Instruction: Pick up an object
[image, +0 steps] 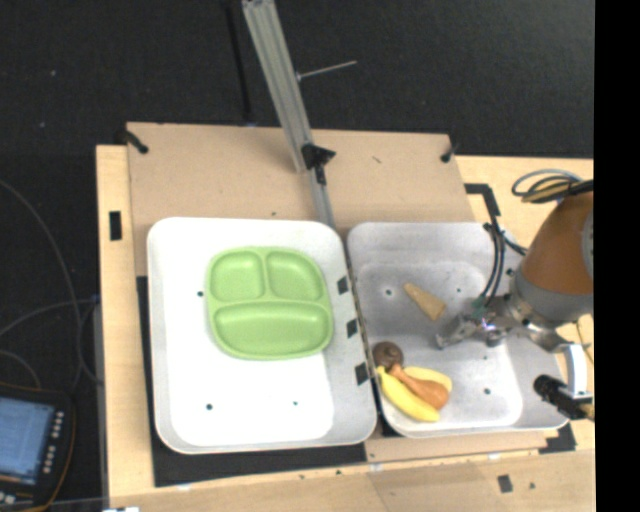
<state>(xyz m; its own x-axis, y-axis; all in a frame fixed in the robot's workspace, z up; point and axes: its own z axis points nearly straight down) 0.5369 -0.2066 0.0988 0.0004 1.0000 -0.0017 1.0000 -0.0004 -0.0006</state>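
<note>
cone lies just left of claw, not touching.

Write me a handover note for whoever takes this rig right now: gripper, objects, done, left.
Gripper: low inside the right white bin, nothing visibly held; finger state unclear.
Objects: tan wedge-shaped block just up-left of the gripper; yellow banana, orange carrot-like piece and small brown round item at the bin's front left corner.
Left white bin: green three-compartment plate.
Done: nothing lifted.
Left: grasp and lift one object.
</note>
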